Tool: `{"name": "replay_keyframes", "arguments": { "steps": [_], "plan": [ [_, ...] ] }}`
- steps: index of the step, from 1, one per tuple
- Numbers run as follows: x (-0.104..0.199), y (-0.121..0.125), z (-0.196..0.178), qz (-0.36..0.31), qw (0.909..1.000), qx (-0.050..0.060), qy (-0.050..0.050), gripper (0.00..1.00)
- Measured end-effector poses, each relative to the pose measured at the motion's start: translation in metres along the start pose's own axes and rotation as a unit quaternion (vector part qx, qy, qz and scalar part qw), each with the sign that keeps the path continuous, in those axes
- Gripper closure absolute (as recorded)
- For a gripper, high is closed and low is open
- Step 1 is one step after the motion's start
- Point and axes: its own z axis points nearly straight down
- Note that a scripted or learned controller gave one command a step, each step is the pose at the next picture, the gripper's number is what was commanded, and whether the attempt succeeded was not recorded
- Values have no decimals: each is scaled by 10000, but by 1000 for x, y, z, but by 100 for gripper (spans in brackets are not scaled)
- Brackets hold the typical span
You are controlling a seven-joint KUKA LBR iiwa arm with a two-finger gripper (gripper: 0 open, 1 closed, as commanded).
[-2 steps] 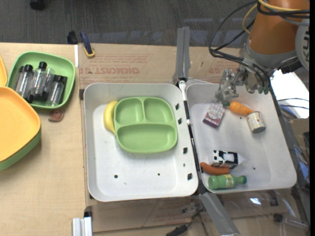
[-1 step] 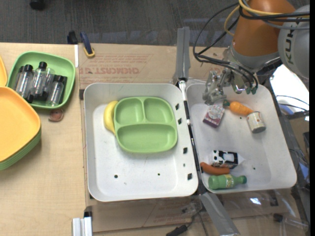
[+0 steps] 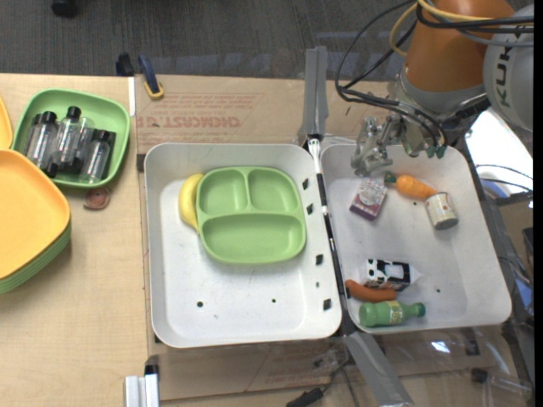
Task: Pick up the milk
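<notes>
The hand [image 3: 371,153] is seen low over the right bin's [image 3: 475,308] far left corner, just above a small packet [image 3: 370,199]; whether it is apart or together cannot be told. The milk [image 3: 388,272] is found lying near the front, beside a sausage [image 3: 371,292].

I can't tell if my claw [image 3: 371,155] is open or shut. The yellow thing [image 3: 188,200] hides partly under the green tray [image 3: 251,214]. The orange plates [image 3: 30,219] get cut off at the left edge.
</notes>
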Motion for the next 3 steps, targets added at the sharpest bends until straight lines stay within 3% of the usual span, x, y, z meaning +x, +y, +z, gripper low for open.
{"name": "replay_keyframes", "arguments": {
  "steps": [1,3],
  "plan": [
    [9,-48,28,-1282,9917,-3,34,100],
    [6,-49,8,-1231,9924,-9,-32,100]
  ]
}}
